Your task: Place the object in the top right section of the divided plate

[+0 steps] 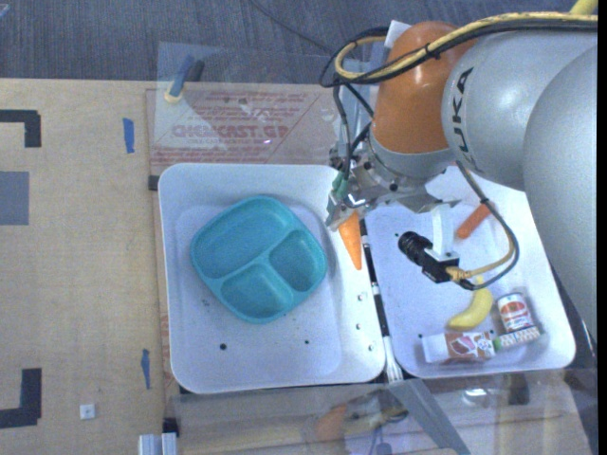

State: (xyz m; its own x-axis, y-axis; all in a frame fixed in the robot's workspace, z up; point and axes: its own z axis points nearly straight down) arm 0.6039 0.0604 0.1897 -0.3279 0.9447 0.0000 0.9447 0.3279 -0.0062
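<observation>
**Carrot at the bin divide**

Hanging over the seam between the two shallow white bins, the grey metal gripper (345, 209) is clamped on a tapered orange plastic carrot (353, 242), whose pointed tip aims down toward the left bin's (190, 349) right rim. The smooth teal divided plate (258, 257), rounded and moulded into three sections, lies flat in that bin, apart from the carrot. The right bin (550, 349) holds a yellow banana (471, 311), a small red-labelled can (515, 313) and a flat printed packet (467, 346).
</observation>
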